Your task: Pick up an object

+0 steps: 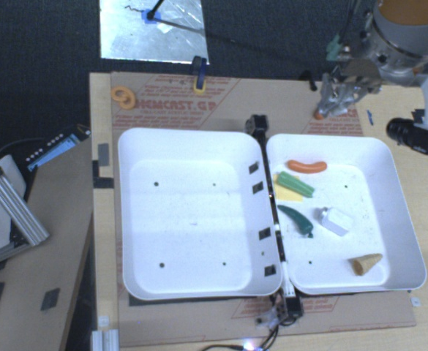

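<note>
Hovering above the bench just beyond the far edge of the right bin [400, 196], the gripper [338, 101] carries nothing visible; whether it's spread or pressed together can't be told from this angle. All candidates sit in the right bin: an orange sausage-like piece [306, 167] near the far edge, a yellow-green corn cob [295, 186] just below it toward the inner wall, a dark green pepper [297, 219] around mid-bin beside that wall, a small white-grey bottle [331, 221] just right of the pepper, and a tan cone [366, 263] near the front right corner. Best bet IMO: go for the cone or sausage, since each lies apart from the rest w/ room on both sides; line up across the narrow axis and come straight down. Corn and pepper lie close to the inner wall and the black clips [261, 189] along the divider, so a descent there risks a clash. Pepper and bottle nearly touch, so a grab could nudge both. The left bin [192, 210] holds no objects. Outside the bins: a foil sheet [153, 19] beyond the bench's far left corner, an orange ring [123, 97] and a yellow clamp [199, 75] near the far edge.
</note>
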Available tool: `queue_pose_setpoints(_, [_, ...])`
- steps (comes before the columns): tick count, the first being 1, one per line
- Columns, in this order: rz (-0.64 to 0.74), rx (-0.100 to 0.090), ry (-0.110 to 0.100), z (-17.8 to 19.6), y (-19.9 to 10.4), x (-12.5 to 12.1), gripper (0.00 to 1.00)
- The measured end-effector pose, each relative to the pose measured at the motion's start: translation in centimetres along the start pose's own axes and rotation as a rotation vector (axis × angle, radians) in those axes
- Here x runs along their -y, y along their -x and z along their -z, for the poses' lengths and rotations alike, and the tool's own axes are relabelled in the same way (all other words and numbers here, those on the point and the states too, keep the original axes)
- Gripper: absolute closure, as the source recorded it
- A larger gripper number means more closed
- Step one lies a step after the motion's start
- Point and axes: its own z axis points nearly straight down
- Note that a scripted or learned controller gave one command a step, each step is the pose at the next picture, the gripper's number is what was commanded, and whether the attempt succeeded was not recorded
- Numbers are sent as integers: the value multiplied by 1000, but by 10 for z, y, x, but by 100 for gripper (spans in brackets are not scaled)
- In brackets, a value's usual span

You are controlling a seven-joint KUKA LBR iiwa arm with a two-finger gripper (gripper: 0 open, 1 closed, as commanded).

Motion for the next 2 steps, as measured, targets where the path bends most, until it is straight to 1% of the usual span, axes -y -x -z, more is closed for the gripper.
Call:
queue_pose_setpoints(1, [0, 0, 2, 7, -29, 19, 100])
queue_pose_setpoints(2, [4, -2, 1, -5, -92, 94, 100])
